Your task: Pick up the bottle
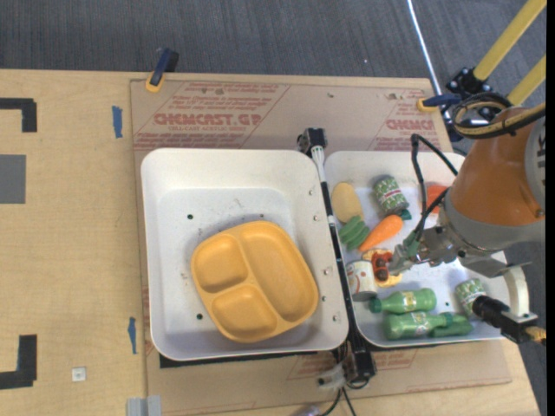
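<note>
In right bin (395, 336), tool (408, 254) just above green bottles (405, 302).

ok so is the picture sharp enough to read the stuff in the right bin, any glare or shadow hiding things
In the camera view the lighting is even and soft, with no strong glare on the white right bin; the two green bottles and the carrot read clearly; small labels are too coarse to read; the arm covers part of the bin, and the gripper looks slightly blurred.

The brown board (225, 115) under the bins reads "CHEMCAST GP" in red print.
</note>
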Controlling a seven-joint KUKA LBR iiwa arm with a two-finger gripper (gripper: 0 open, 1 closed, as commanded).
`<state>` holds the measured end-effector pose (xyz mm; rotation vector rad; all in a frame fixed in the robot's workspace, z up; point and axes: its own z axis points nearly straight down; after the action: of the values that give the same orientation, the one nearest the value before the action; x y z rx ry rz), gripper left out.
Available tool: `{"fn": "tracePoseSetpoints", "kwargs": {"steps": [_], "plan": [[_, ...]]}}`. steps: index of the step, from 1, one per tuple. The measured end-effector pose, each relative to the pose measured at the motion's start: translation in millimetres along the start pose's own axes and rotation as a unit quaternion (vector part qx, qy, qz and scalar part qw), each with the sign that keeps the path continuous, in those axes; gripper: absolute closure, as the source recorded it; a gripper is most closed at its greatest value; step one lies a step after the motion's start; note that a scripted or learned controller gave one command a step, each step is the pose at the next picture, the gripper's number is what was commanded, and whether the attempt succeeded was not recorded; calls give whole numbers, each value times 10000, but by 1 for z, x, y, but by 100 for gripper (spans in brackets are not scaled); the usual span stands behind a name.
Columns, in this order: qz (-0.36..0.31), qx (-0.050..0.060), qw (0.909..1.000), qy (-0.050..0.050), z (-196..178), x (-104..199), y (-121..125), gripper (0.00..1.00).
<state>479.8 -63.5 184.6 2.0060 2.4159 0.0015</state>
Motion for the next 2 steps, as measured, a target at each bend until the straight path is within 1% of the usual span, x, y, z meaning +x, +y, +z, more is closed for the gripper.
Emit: {"fn": "tracePoseSetpoints", "kwargs": {"steps": [1,2], "plan": [[1,1,10000,0,0,0,0,0],[447,3,9990,3,0,91,17,0]]}}
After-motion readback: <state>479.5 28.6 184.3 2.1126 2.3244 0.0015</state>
